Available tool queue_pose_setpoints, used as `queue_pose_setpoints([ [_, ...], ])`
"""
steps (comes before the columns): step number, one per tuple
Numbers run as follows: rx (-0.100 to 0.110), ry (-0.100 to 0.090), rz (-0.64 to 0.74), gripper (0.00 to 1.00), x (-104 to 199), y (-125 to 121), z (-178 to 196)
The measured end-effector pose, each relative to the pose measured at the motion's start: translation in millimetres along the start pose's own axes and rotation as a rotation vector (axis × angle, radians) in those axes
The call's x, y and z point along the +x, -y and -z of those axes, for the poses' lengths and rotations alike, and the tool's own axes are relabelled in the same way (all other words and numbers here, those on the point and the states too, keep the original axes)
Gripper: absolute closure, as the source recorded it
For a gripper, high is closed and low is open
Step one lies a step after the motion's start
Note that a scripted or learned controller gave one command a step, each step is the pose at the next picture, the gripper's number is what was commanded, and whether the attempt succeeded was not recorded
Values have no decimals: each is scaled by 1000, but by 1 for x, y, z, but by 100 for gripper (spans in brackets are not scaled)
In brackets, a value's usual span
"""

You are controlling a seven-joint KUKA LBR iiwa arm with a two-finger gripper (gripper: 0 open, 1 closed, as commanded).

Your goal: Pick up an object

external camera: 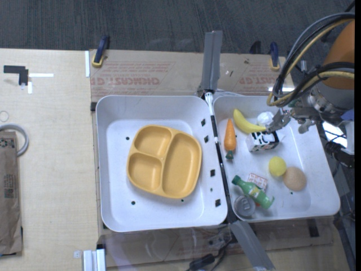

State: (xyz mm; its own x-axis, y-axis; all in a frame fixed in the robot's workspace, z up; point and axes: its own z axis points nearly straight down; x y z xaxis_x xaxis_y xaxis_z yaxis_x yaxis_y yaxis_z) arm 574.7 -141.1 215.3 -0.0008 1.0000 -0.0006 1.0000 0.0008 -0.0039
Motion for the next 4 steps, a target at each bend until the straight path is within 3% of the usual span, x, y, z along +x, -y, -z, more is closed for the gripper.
queue_pose_setpoints([
  [1,1,-2,-40,0,-12,85,-108],
  [2,-1,0,-147,0,-59,43,-79],
  [3,-3,0,-126,0,-39,75,-125],
  [4,-1,0,-107,0,40,26,-125],
])
